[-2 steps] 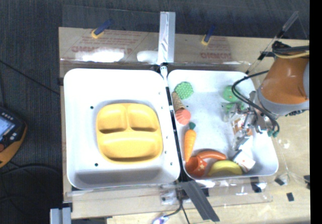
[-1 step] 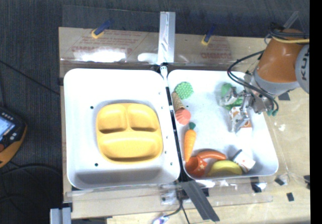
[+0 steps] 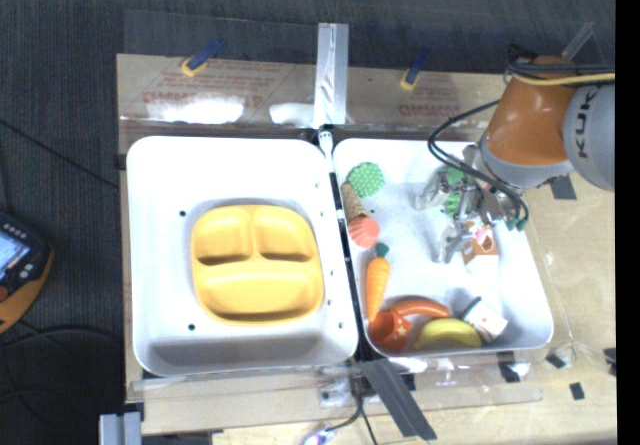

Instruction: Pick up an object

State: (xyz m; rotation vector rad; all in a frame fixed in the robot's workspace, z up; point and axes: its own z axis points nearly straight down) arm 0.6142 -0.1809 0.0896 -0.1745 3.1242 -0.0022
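The bench (image 3: 150, 98) is carrying two shallow white bins side by side. The left bin (image 3: 160, 233) is holding a yellow divided tray (image 3: 257, 263), which is lying flat near the bin's middle, its two small compartments toward the far side and its one long compartment toward the near side.

The right bin (image 3: 520, 303) is holding the smaller things. My arm (image 3: 545, 123) is reaching in from the right, its orange band sitting over the bin's far right corner, with black cables looping off it. My gripper (image 3: 460, 223) is hanging over the right half of this bin, pointing down toward the floor of it; I cannot tell how it is set, since the metal parts are blurring together against the white.

Along the bin's left wall, a carrot (image 3: 377, 281) is lying lengthwise, its green top toward the far side. Just beyond it a small orange-red piece (image 3: 362, 230) is sitting, touching a brown cork-like cylinder (image 3: 351, 199), and a green ball (image 3: 366, 178) is resting beside that. In the near corner a red curved item (image 3: 405, 318) is lying against a banana (image 3: 447, 334), and a small white piece (image 3: 485, 318) is sitting just right of the banana.
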